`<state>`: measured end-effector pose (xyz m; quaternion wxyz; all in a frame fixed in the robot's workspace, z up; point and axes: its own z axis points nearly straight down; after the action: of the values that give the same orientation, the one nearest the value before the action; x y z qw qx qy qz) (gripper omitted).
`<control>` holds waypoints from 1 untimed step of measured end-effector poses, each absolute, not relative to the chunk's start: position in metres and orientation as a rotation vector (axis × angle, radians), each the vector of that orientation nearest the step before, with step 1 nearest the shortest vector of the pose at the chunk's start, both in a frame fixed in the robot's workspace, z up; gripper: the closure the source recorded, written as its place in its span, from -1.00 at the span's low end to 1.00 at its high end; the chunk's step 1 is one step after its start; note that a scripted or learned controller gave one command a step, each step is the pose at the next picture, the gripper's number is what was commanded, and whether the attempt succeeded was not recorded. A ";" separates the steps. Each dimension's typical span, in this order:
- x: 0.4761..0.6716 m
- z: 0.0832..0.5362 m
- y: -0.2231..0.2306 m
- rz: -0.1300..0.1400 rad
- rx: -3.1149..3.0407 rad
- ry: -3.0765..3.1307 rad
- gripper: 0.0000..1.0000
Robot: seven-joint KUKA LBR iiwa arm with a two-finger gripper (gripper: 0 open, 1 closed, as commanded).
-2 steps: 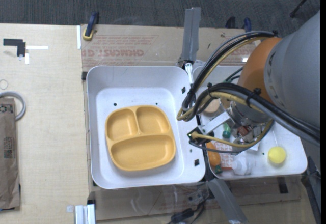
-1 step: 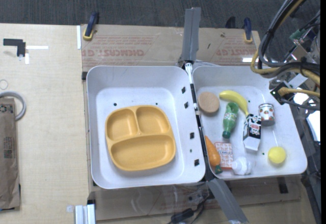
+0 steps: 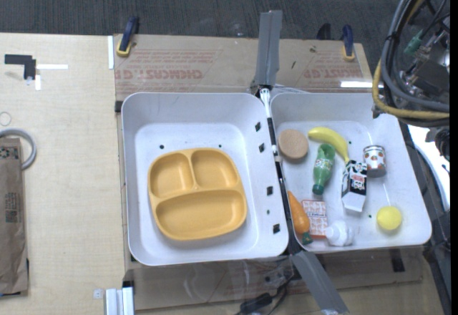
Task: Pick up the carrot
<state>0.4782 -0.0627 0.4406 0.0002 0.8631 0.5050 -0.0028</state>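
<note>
Carrot (image 3: 298,214) lies in right bin (image 3: 417,195); yellow plate (image 3: 197,193) in left bin (image 3: 136,163)

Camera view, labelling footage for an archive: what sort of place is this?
Probably a robotics lab bench for pick-and-place trials: two white bins clamped to cardboard, toy food such as a carrot and banana, and bundled cables.

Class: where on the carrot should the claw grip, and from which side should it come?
Probably grip the carrot at mid-body, coming from above, fingers closing across its narrow width. It lies flat against the right bin's left wall, with a small packet close on its other side.
</note>
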 end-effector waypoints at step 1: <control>0.479 0.448 -0.063 -0.020 2.710 1.588 1.00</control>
<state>0.4794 -0.0628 0.4478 0.0002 0.8628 0.5055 -0.0064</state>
